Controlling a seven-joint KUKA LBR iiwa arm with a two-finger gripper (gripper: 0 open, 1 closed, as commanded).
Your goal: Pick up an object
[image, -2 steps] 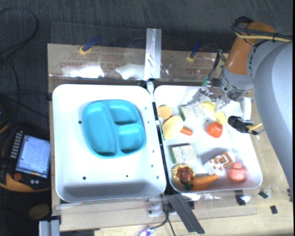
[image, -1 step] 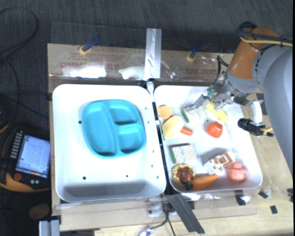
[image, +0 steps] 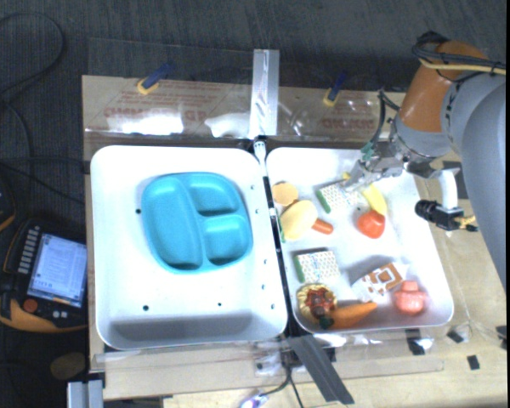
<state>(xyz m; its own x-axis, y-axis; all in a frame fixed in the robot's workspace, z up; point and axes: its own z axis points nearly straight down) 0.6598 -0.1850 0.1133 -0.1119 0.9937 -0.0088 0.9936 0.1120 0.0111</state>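
Observation:
My gripper (image: 367,170) hangs over the back of the right bin (image: 438,266), reaching in from the right. Just below it lie a yellow banana-like piece (image: 375,199) and a green-and-white box (image: 331,195). A red tomato (image: 371,223) sits a little nearer the front. To the left are a pale yellow potato shape (image: 297,218), a bun (image: 285,193) and a small orange piece (image: 323,225). I cannot make out whether anything is between the gripper's tips.
The front of the right bin holds a second green-and-white box (image: 317,264), a round brown dish (image: 315,300), a carrot (image: 354,314), a white-and-brown carton (image: 381,280) and a pink toy (image: 410,297). A blue divided tray (image: 197,219) lies in the left bin (image: 119,304).

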